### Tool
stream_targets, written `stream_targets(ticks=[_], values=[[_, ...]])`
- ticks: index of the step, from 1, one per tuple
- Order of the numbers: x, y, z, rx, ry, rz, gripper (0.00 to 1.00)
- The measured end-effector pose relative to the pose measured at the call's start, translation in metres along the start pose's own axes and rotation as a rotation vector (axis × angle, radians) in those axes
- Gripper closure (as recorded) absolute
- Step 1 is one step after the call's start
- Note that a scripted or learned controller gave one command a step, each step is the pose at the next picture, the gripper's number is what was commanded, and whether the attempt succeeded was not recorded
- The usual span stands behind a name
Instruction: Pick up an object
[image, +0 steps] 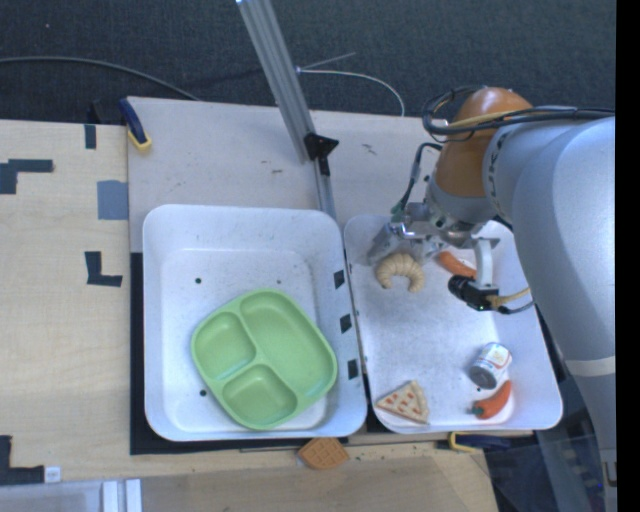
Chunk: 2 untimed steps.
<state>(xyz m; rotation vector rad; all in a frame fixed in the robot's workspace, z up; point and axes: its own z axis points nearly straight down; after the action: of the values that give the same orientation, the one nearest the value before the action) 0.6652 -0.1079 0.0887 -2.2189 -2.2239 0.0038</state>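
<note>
Notably, tan curved croissant (402, 269) lies loose.

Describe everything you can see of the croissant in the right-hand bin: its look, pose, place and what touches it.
The tan, crescent-shaped toy croissant looks like moulded plastic with a ridged, glossy surface. It lies flat on the floor of the right shallow white bin, near the far end, its two tips curving toward the camera. The grey arm's end effector sits directly over its far edge, seemingly touching it. An orange carrot-like toy lies just to its right, apart.

A divided plate (264, 357) lay in the left bin (160, 300). Right of the plate, the right bin (425, 345) held a croissant (401, 269), can (489, 364) and pizza slice (403, 403).
</note>
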Motion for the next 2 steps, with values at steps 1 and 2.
stream_targets(ticks=[1,2], values=[[0.001,0.0,-0.01,0.0,-0.001,-0.001,1.0],[0.01,0.0,-0.069,-0.007,0.001,0.0,1.0]])
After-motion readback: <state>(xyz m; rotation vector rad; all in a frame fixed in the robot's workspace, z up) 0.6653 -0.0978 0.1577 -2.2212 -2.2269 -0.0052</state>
